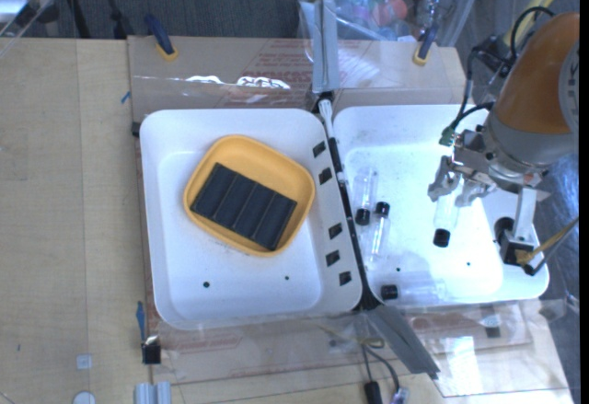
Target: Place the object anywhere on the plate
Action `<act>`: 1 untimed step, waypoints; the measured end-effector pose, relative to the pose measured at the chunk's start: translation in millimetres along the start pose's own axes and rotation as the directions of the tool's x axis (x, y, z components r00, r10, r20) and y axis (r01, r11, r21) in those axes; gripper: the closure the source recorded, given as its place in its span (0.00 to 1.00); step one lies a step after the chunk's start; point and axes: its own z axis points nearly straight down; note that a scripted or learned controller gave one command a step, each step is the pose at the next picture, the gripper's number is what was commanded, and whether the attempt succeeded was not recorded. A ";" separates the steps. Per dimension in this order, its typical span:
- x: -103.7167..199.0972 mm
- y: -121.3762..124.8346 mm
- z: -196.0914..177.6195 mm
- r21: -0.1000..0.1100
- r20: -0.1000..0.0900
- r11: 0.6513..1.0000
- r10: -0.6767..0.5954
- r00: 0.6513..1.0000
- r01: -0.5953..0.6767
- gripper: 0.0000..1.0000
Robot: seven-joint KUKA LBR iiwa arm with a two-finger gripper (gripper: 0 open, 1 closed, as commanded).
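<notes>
Claw point(457, 195) hovers over my right bin point(405, 131), fingers spread, holding nothing; clear tubes point(368, 200) lie between it and yellow plate point(304, 177).

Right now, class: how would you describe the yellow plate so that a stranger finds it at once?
Start at the two white bins; take the left bin. The yellow plate lies tilted in its middle, a rounded square bearing a dark ribbed block. The other bin's things are small, clear and black-capped.
</notes>
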 end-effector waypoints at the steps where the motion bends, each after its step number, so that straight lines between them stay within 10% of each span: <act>1: 30.4 46.3 2.0 -0.004 0.000 0.972 -0.235 0.972 0.235 1.00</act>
